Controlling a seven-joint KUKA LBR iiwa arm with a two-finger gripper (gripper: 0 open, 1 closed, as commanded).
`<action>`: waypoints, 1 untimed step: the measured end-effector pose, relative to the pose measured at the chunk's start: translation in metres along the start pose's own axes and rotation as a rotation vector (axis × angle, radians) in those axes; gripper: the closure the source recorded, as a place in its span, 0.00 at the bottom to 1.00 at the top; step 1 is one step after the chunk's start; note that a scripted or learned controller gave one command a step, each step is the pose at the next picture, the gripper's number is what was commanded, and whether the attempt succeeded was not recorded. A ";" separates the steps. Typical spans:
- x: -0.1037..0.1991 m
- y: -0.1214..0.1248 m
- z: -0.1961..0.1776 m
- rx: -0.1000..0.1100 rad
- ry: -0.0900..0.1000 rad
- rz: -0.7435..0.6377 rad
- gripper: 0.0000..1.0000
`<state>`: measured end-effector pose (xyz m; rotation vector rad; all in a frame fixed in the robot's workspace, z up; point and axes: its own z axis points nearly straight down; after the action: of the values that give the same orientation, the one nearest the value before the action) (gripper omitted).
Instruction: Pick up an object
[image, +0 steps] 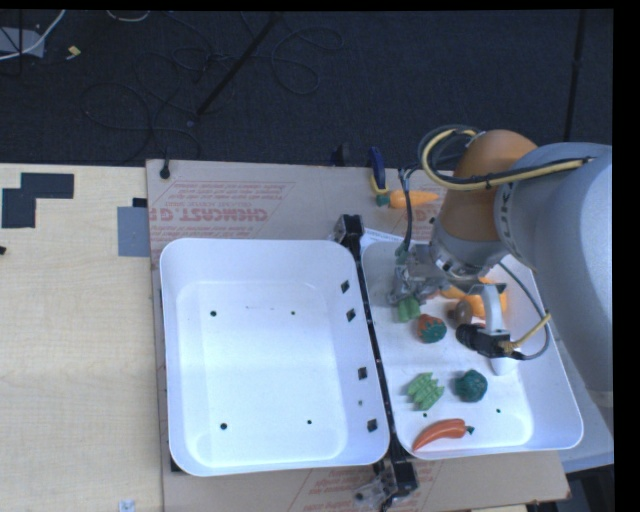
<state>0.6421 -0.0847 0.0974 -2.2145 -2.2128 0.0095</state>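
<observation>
My gripper (405, 288) reaches down into the right bin (545, 425) near its back left corner. A small green block (407, 311) lies right under the gripper's tip, touching or nearly touching it. Just to the right sits a round red and teal object (432, 328). An orange piece (462, 294) is partly hidden behind the wrist. Toward the front of this bin lie a light green leafy toy (424, 390), a dark teal ball (470, 385) and a red chili pepper (440, 433).
The left bin (185, 300) stands beside the right one, with a black clipped divider (362, 330) between them. Both rest on a cardboard sheet (220, 205). An orange and blue item (400, 195) lies behind the bins. The grey arm (570, 240) overhangs the right side.
</observation>
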 end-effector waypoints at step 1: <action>-0.001 0.001 0.010 -0.006 -0.003 -0.001 1.00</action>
<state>0.6430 -0.0859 0.0869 -2.2179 -2.2181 0.0055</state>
